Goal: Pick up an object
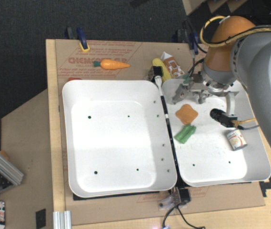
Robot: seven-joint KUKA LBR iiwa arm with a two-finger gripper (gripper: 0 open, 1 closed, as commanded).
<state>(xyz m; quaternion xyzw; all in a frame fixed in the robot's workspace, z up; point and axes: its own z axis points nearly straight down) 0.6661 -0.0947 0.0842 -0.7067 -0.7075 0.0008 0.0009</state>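
One green piece (185, 134), lower-left to upper-right.

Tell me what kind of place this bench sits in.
Probably a robotics lab's grasping test bench: two white bins clamped onto a cardboard sheet, toy items such as a carrot, and an industrial arm reaching in above dark carpet.

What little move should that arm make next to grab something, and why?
Probably drop straight down and a touch toward the orange piece. The gripper hangs at the right bin's far end, just beyond that piece, with nothing seen between its fingers.
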